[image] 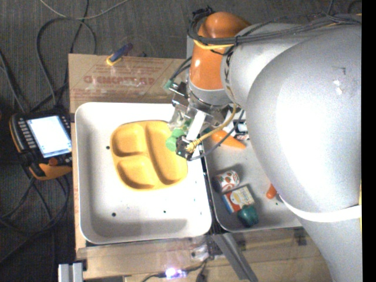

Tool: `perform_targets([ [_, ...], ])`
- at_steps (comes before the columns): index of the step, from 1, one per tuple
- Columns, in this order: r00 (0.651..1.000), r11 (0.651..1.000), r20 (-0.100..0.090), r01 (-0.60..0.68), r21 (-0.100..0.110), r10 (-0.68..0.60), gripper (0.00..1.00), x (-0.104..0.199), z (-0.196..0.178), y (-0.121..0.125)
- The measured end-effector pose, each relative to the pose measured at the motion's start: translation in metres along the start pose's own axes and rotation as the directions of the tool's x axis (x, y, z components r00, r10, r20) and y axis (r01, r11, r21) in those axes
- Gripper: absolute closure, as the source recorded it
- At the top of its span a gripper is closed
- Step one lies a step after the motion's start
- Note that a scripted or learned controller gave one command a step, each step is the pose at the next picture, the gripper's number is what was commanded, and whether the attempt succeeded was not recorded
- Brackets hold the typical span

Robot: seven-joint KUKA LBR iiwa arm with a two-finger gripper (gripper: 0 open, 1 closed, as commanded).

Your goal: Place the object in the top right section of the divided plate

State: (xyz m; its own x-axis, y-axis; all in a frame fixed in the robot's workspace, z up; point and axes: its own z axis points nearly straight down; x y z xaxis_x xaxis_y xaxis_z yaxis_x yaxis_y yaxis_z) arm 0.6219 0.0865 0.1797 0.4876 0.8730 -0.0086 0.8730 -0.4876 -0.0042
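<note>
yellow plate [144,157], one, with three sections, lies in the left bin [100,216] of two. one green object [174,141] sits right at the gripper [183,135], over the plate's upper right rim. i cannot tell how the jaws stand, nor whether they hold it. i judge the placing close but not done. i count about five other things in the right bin [218,213].

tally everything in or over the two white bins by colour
yellow divided plastic plate: 1
small green object at the plate's right edge: 1
orange pieces: 2
red-and-white packages: 2
dark teal lump: 1
total: 7
</note>
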Motion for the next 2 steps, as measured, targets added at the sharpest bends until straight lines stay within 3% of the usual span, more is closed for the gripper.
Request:
perform_targets([
  [1,0.988,0.988,-0.002,-0.156,0.001,0.156,1.0,0.072,-0.03,-0.042],
  [2,0.934,0.934,-0.004,-0.357,-0.004,0.357,1.0,0.076,0.055,-0.02],
])
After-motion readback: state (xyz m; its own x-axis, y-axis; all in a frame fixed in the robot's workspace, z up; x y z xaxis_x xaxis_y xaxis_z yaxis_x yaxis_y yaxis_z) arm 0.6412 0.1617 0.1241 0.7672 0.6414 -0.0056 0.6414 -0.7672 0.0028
